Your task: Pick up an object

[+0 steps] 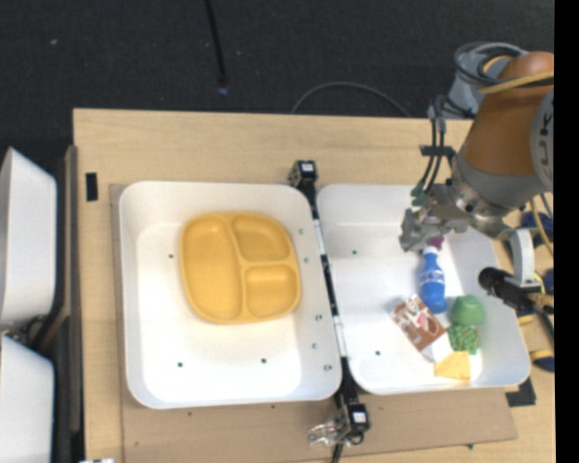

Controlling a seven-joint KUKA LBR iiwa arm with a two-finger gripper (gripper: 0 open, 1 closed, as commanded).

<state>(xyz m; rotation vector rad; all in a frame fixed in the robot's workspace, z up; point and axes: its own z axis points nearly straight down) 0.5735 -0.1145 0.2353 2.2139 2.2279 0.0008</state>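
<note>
Camera view: yellow tray (239,266) in left bin (154,355)

Reaches in from the right side of the view, the arm (507,133) angled down and leftward. Grey at the top joint, with a broad orange band just above the wrist. Ends in a grey, metal gripper (427,231), hanging low and pointed downward, with dark cables running along its left side. Blurred and seen from above, so the state of the tip cannot be made out.
</note>
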